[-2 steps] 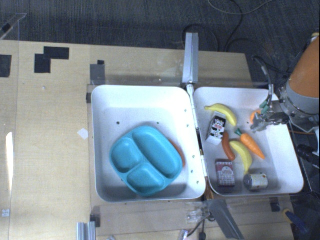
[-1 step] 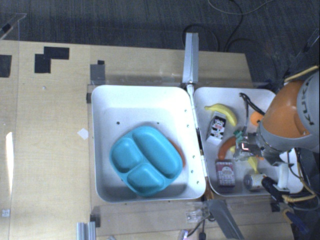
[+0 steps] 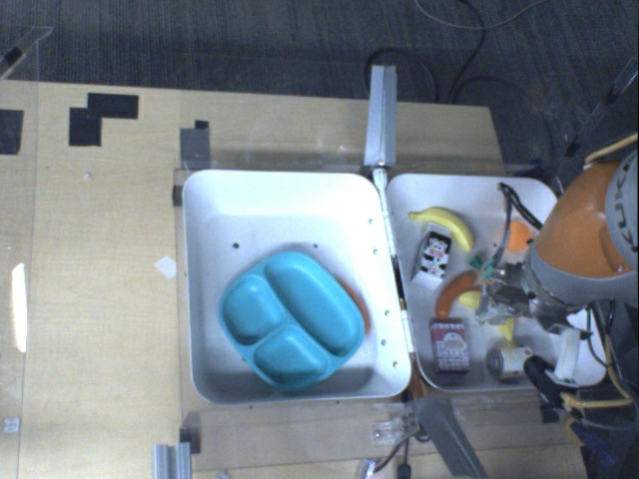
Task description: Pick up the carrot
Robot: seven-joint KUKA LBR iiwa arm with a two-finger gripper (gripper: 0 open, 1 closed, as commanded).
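Wooden bench under a fixed overhead camera, dark floor at the far edge with loose cables; two shallow white bins side by side, a metal post standing at their far joint.

Carrot: orange, lying slantwise in the right bin, about mid-bin toward its left half. Its right end runs up to the gripper and cannot be traced further. It lies flat on the bin floor, which suggests it is not lifted yet.

Gripper: low over the right bin, just beside the carrot's right end, touching or nearly so. Wiring and the wrist crowd the tip, so whether the pincer is open, closed or gripping anything cannot be told. Placement reads as an approach to, or attempt on, the carrot's end.

Around the carrot: small black-and-white carton just on its far side; banana beyond that, near the far wall; dark red box on the near side; a small can to the right of the box. Crowding leaves little finger room beside the carrot.

Arm, orange-banded, comes in from the right and covers the bin's right side.

Left bin: blue divided plate resting in it, well apart from the work.
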